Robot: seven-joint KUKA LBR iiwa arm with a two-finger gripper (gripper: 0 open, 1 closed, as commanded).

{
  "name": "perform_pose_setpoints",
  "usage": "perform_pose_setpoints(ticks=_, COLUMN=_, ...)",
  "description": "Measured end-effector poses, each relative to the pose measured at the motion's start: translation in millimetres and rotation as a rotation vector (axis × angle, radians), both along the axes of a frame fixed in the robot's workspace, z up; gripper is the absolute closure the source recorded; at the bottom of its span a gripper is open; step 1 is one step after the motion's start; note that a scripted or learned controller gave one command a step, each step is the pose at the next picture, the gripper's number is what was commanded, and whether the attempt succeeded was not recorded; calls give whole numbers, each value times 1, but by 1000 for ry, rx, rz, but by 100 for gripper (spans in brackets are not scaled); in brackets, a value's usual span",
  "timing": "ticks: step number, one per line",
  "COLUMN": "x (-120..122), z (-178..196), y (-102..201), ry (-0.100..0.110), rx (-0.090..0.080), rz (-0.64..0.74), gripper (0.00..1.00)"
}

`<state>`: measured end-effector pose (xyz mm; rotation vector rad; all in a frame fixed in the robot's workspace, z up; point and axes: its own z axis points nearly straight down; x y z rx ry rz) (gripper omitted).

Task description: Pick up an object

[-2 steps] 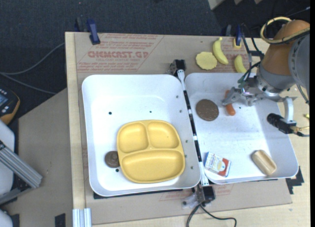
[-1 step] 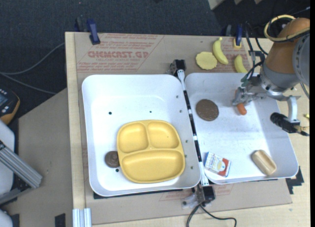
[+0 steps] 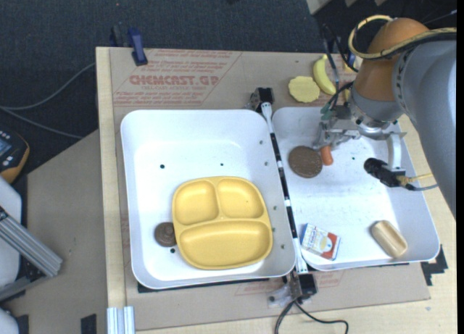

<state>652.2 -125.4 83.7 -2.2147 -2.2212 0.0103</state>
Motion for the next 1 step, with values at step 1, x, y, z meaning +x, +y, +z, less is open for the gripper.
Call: perform_pose_setpoints(ticks=1, x=-43, z=105, y=56, ry=-8, rx=2, rz=1, gripper=100)
